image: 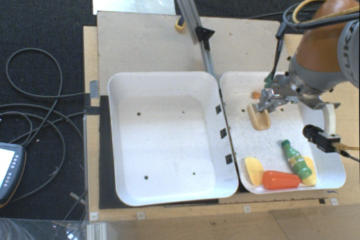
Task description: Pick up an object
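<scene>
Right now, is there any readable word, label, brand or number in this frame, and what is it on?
No text can be read.
Green bottle: its label band is too small and blurred.
Handheld screen at the left edge: lit, with nothing legible.

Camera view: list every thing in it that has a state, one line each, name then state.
gripper: down in the right bin, just above the tan piece
tan piece: lying on the bin floor
green bottle: on its side, resting over the yellow piece
orange-red piece: lying flat against the near wall
yellow piece: lying flat
right bin: holds all four things
left bin: sits beside the right bin
</scene>
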`<state>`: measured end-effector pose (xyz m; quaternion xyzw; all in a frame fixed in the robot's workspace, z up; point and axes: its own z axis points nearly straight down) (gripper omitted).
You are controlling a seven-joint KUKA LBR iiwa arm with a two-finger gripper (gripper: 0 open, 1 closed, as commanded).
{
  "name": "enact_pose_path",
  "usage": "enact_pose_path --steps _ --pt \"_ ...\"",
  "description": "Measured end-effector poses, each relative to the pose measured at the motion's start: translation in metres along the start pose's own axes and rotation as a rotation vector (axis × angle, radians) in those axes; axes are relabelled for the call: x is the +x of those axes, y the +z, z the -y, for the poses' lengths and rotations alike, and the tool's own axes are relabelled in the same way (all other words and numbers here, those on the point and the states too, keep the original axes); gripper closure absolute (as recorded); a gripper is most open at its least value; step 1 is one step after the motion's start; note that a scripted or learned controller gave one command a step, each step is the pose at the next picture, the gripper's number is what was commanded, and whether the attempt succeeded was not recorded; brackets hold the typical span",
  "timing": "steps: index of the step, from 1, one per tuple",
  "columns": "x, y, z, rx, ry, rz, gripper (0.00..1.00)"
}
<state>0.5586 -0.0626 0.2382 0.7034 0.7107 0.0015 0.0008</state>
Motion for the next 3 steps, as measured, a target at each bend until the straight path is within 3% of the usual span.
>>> enact_pose_path --steps 3 --pt "0.150 0.007 -0.047 0.001 0.001 0.000 1.00"
